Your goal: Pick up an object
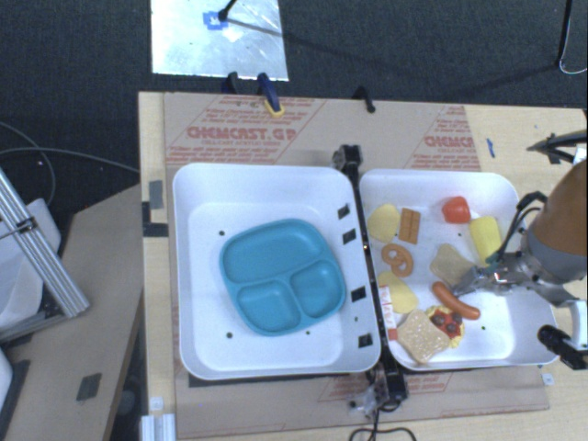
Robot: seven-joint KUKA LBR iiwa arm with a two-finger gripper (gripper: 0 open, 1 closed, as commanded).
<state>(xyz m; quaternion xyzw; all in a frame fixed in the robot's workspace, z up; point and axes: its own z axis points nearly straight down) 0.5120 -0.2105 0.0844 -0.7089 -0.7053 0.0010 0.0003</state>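
The toast (424, 335) lies at six o'clock; the gripper (474, 279), grip unclear, should close squarely over the sausage (456, 301).

Divided plate (276, 274) in left bin (197, 200); toy food (457, 300) in right bin (528, 338).

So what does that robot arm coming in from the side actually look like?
The arm is a rounded grey body with an orange-brown band near its wrist. A dark cable loops along it on the side towards the bins. At its end sits the hand, a small metallic grey piece with thin dark parts reaching over the right bin. It is too blurred to make out any markings.
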